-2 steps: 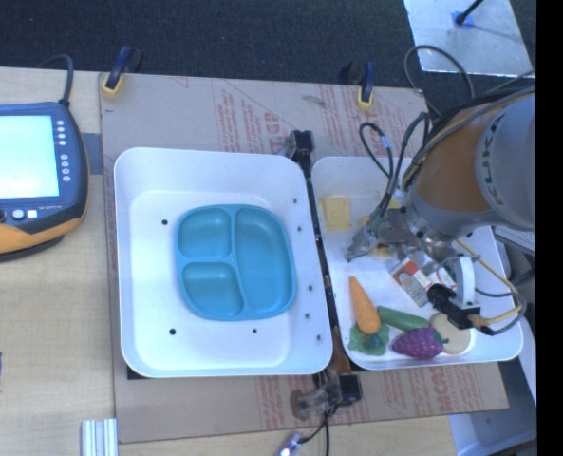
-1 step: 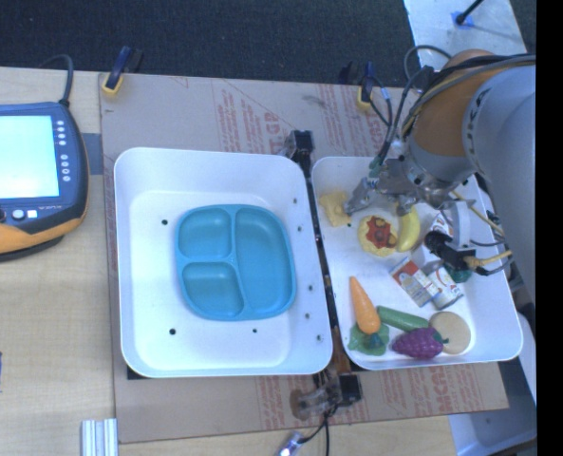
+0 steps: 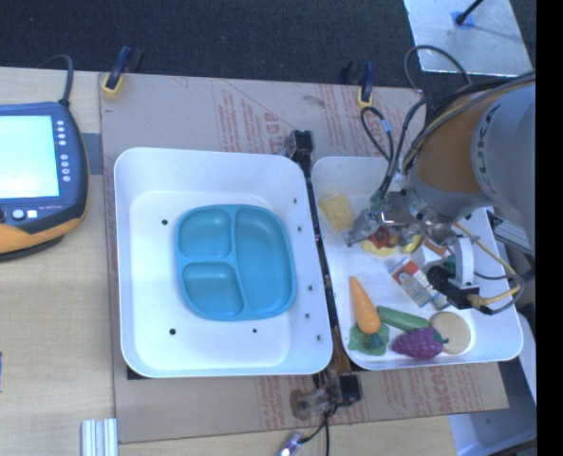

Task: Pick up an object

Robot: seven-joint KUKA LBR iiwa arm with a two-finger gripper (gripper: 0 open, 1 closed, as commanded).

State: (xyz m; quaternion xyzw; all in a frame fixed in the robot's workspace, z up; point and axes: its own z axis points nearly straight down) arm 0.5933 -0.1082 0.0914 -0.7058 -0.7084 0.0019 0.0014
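Grey arm's hand (image 3: 381,228) low in right bin (image 3: 509,350) over toys; grip state can't tell.

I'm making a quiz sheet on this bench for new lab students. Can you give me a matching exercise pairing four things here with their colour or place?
Things:
1. divided plate
2. carrot
3. grapes
4. screen pendant

Descriptions:
A. purple, near the right bin's front edge
B. on the bench, left of both bins
C. blue, lying in the left bin
D. orange, in the right bin

Pairs: 1-C, 2-D, 3-A, 4-B
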